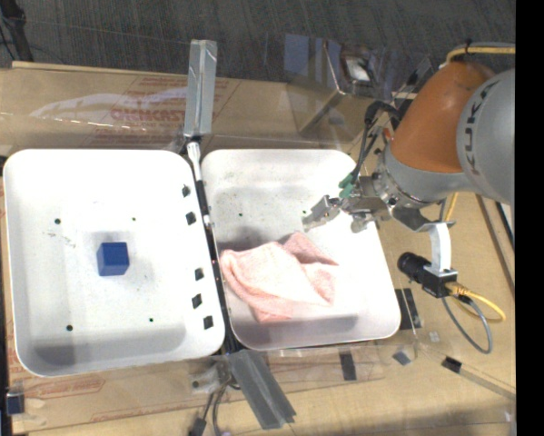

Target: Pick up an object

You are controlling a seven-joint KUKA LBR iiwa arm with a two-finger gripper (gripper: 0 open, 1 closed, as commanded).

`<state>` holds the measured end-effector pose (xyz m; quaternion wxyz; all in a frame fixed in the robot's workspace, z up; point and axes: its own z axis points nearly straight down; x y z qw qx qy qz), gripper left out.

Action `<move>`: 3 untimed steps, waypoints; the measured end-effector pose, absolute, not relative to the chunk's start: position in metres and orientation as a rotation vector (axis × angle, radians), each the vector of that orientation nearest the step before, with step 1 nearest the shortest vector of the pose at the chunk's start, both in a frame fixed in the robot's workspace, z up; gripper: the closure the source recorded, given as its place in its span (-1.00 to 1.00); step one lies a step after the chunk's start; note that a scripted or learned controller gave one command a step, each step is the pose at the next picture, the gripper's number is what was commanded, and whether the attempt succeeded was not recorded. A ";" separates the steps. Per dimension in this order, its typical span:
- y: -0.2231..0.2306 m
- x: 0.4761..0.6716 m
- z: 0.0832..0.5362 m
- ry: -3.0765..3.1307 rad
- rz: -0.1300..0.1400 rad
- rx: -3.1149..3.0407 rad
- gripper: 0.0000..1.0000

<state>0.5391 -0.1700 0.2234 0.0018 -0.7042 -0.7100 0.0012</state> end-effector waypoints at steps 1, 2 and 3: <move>-0.202 0.552 0.098 -2.275 0.004 -2.162 -1.00; -0.198 0.544 0.092 -2.431 0.001 -1.984 -1.00; -0.155 0.538 0.091 -2.539 0.001 -1.845 -1.00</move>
